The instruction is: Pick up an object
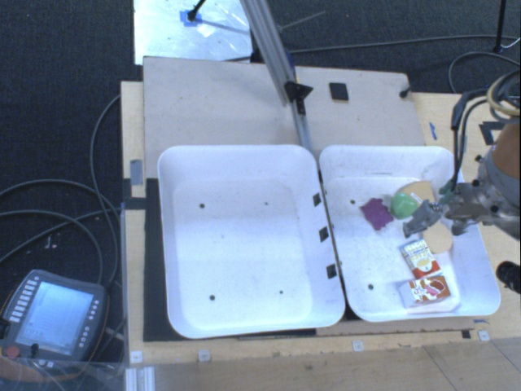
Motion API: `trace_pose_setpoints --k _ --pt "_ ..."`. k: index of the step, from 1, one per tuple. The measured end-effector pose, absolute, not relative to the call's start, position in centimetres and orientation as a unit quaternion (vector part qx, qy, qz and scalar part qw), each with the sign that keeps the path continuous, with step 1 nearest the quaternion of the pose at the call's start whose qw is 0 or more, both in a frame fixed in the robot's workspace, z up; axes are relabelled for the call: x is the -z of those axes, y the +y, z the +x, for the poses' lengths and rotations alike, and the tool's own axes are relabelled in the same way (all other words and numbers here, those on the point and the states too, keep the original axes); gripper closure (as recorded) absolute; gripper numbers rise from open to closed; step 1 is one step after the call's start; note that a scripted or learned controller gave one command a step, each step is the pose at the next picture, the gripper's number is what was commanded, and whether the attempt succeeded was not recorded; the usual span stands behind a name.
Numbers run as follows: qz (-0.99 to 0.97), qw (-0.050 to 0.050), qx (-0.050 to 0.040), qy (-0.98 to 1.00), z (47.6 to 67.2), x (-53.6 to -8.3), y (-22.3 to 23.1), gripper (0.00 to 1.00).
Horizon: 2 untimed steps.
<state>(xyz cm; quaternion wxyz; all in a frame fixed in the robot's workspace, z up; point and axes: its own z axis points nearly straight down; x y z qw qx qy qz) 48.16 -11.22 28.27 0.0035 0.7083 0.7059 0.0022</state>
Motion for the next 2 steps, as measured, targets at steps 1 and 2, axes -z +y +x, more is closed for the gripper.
trace_pose_setpoints --k 1,2 --pt "0.706 -0.003 0.0022 0.708 55.9 -19.1 -9.2 0.0" --pt "0.706 0.003 -0.003 0.708 50.1 -27.2 -6.1 0.0"
